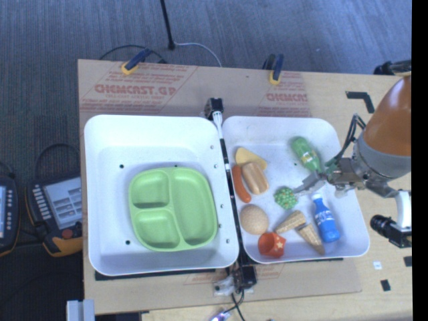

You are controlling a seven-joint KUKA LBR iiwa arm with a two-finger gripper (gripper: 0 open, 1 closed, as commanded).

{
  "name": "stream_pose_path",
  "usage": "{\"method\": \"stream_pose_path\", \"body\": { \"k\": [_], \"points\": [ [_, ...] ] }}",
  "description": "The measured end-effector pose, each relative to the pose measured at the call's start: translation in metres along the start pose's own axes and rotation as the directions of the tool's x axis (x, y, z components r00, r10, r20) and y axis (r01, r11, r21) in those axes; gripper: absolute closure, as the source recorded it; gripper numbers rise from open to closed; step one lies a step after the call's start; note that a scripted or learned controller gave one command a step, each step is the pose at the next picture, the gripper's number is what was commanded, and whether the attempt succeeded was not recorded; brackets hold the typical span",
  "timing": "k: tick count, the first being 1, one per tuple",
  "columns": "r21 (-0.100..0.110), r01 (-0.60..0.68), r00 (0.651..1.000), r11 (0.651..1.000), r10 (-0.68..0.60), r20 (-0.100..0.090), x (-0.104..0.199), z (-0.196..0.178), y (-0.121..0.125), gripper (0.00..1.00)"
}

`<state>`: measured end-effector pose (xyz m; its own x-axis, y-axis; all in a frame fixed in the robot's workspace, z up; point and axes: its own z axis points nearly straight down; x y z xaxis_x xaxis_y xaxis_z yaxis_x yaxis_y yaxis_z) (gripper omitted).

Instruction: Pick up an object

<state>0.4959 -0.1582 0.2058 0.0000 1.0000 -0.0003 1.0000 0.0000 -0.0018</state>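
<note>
two white bins are seen side by side on the bench. the left bin (107, 146) holds one green divided plate (172, 208) with three compartments, lying flat near the bin's middle.

the right bin (281, 127) holds nine items, counted left to right: one orange carrot-like stick (239, 183) against the left wall, long axis running near to far; one yellow cheese wedge (247, 156) at the far left; one hot dog in a bun (255, 177) just beside the stick, long axis also near to far; one tan round bun (253, 219); one red pepper-like piece (271, 244) at the near edge; one green broccoli-like cluster (286, 196) mid-bin; two cone shapes (302, 229) touching, tips pointed away from each other, roughly; one green bottle (304, 152) at the far side, long axis slanted from far-left to near-right; one blue bottle (325, 219) with white cap, long axis near to far, cap toward the far side.

the gripper (314, 180) is seen low over the right bin, between the green bottle and the blue bottle, tips pointed left toward the broccoli-like cluster. finger spacing cannot be told from this view. nothing is seen clamped between the fingers.
</note>
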Motion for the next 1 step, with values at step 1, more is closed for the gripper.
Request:
{"method": "stream_pose_path", "body": {
  "k": [1],
  "points": [
    [0.002,0.082,0.997,0.997,-0.082,-0.001,-0.0367,0.1018,0.0095,0.00]
  ]
}}
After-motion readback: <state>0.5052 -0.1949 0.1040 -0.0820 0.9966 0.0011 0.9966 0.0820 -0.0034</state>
